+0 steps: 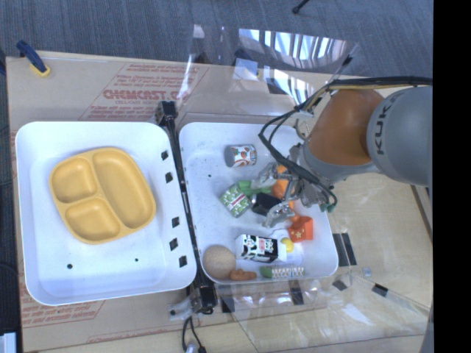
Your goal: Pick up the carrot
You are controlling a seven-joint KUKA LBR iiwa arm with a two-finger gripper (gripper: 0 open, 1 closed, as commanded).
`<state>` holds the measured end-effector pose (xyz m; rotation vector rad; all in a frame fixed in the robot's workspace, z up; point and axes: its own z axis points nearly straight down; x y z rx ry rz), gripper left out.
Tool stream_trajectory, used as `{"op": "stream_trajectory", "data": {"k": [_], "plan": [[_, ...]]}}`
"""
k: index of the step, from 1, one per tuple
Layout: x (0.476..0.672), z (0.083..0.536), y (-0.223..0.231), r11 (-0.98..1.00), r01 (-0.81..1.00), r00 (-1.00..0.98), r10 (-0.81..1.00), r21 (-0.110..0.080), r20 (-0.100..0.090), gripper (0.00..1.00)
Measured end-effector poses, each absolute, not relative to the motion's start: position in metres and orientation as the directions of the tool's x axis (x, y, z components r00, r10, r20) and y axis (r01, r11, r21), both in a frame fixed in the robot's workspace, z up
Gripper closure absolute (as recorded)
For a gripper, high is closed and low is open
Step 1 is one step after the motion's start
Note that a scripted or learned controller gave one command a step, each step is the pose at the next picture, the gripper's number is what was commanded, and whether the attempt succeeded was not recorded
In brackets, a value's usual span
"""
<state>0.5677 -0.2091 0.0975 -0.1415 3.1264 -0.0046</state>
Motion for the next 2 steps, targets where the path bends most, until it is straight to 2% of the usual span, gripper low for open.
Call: {"op": "stream_trajectory", "data": {"k": [1,2], "plan": [[0.571,0.111,-0.207,0.995,-0.099,-0.995,-0.099,-0.007,-0.02,1.0],[0.604,0.174,-0.133,0.996,0.085,-0.996,0.085,0.001,-0.004,1.0]]}}
